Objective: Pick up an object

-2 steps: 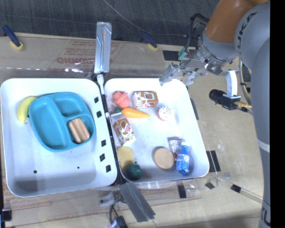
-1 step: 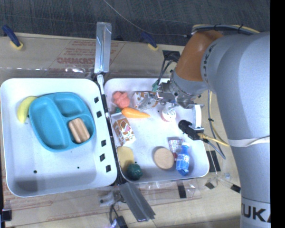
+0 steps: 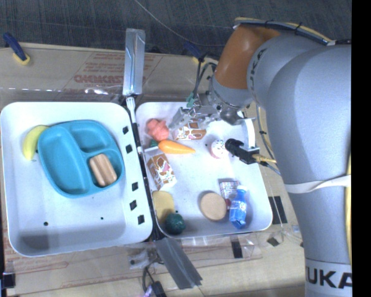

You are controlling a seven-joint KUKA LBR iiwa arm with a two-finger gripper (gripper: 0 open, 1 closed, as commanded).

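Observation:
My gripper (image 3: 189, 117) hangs low over the back of the right bin (image 3: 260, 184), just above a small brown and white packet (image 3: 195, 132). A pink toy (image 3: 156, 129) lies to the left of the gripper. In front of it is an orange carrot (image 3: 176, 146). Nothing is visibly held. A small white ball-like toy (image 3: 217, 148) lies to the right of the packet.
The right bin also holds a printed carton (image 3: 161, 170), a tan disc (image 3: 213, 206), a blue packet (image 3: 238, 210), a silver packet (image 3: 227, 186), a yellow piece (image 3: 162, 200) and a dark green ball (image 3: 174, 223). The left bin (image 3: 62, 228) holds a blue divided plate (image 3: 68, 156) carrying a bun (image 3: 102, 169); a banana (image 3: 29, 142) lies beside it.

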